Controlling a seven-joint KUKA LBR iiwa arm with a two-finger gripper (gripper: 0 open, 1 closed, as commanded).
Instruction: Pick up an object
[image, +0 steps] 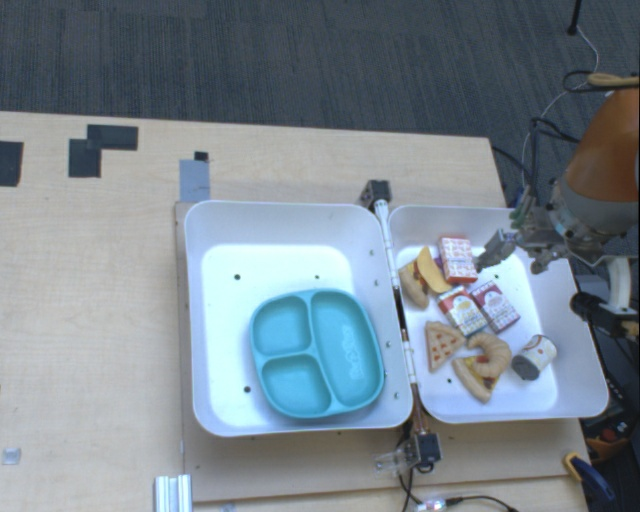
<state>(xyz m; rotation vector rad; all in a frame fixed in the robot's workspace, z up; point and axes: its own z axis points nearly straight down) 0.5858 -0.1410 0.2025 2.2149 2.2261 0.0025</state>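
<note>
The candidate objects for pickup all lie in the right bin (575, 395), on its floor; none of them is between the fingers (492, 252).

1. Fingers: two dark prongs, spread apart and released, with bare white bin floor showing between them. They hang over the rear part of the right bin, below the grey wrist and the orange band (605, 150) of the arm.
2. Red-and-white carton (457, 257): lies just to the left of the nearer finger. Whether the two touch cannot be determined.
3. Yellow-and-tan food piece (425, 275): lies further left of the fingers, beside the carton and close to the bin's inner wall.
4. Second carton (497, 305) and third carton (465, 312): lie side by side, toward the front of the bin from the fingers, tilted, with edges touching or nearly so.
5. Pizza slice (441, 343): lies to the front and left of the fingers, just beyond the third carton.
6. Tan pastry ring (485, 362): lies in front of the fingers, near the front wall and against the pizza slice.
7. Small white-and-dark cylinder (533, 357): lies on its side in front of the fingers, just beside the pastry ring.

The left bin (215, 300) sits well to the left of the fingers and holds a blue divided plate (318, 352). Both bins rest on the light wooden surface (90, 330).
</note>
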